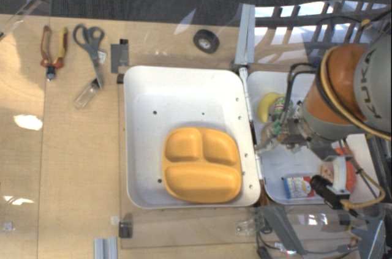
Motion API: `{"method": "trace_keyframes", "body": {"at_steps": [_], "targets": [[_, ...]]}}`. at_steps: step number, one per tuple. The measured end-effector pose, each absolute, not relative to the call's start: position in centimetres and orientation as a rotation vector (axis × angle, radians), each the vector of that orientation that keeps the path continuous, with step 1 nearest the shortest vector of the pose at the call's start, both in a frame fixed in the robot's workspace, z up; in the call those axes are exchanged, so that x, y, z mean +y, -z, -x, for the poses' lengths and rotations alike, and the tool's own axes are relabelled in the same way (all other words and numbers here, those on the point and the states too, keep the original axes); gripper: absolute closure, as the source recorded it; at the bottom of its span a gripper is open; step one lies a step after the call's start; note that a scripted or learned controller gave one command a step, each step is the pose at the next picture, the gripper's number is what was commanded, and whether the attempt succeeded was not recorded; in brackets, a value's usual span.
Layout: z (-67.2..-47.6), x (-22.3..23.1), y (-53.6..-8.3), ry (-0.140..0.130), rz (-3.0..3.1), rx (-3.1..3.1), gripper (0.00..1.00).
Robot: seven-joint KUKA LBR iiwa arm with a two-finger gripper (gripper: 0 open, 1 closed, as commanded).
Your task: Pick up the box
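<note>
**Inspector:** Report the arm's position

**Assistant:** The grey arm (361, 89) with its orange band reaches in from the right and stands over the right bin (272, 193). The gripper (274, 132) hangs low over that bin's left part, close to the wall between the two bins

**Inspector:** Gripper state?

**Assistant:** Cannot tell. The wrist and its cabling mask the tip, so whether it is released or clenched is not visible. Nothing is seen held

**Inspector:** Location of the box?

**Assistant:** The box (298, 186), small and white with blue and red print, lies flat on the floor of the right bin near its front edge. It is apart from the gripper, nearer the camera and a little to the right of it

**Inspector:** Other contents?

**Assistant:** A yellow object (268, 106) sits at the back of the right bin, partly behind the gripper. The left bin (147, 98) holds a yellow compartment tray (202, 164) toward its front. On the bench to the left lie scissors (90, 43) and red-handled pliers (52, 51); a black tape roll (206, 40) lies behind the left bin
</note>
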State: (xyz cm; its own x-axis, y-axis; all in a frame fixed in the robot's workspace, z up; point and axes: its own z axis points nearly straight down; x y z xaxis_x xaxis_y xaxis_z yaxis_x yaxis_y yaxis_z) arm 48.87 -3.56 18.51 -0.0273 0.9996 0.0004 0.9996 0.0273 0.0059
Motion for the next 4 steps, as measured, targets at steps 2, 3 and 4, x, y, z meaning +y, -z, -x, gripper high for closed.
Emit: {"method": "trace_keyframes", "body": {"at_steps": [2,3,4], "targets": [[-54.0,-9.7,-9.0,-0.013,-2.017,2.393,0.0],[-48.9,-12.7,-14.2,-0.006,-2.037,2.386,0.0],[-48.8,-13.1,-10.6,-0.003,-1.997,2.422,0.0]]}}
